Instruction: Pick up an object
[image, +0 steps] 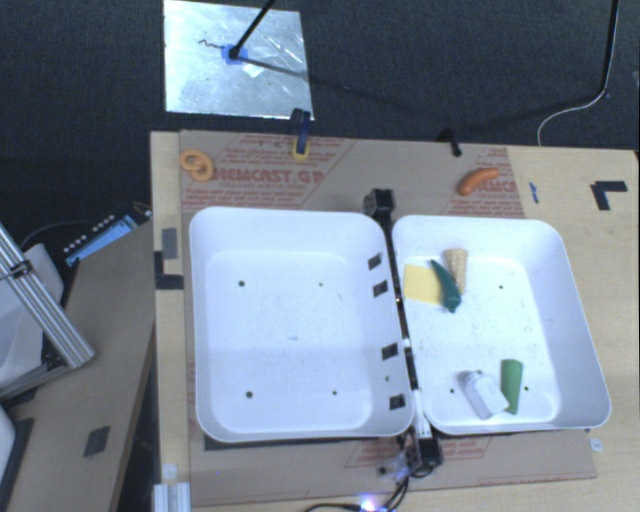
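A: What lies outside the bins?
B: On the counter (120, 420), an orange ring (196, 165) sits at the upper left of the cardboard sheet (420, 165), and an orange sausage-shaped piece (477, 181) at the upper right.
A: And above those?
B: A shiny foil square (200, 70) on the dark floor (450, 60), with a white cable (580, 105) at the frame's upper right.

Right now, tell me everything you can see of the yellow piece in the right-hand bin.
The yellow piece is a flat, roughly square block, plain pale yellow with a matte look, perhaps foam or plastic. It lies flat on the floor of the right bin, in the upper left part, close to the wall shared with the other bin. A dark green curved item lies along its right edge, touching or overlapping it, and a tan ridged cone sits just beyond its upper right corner.
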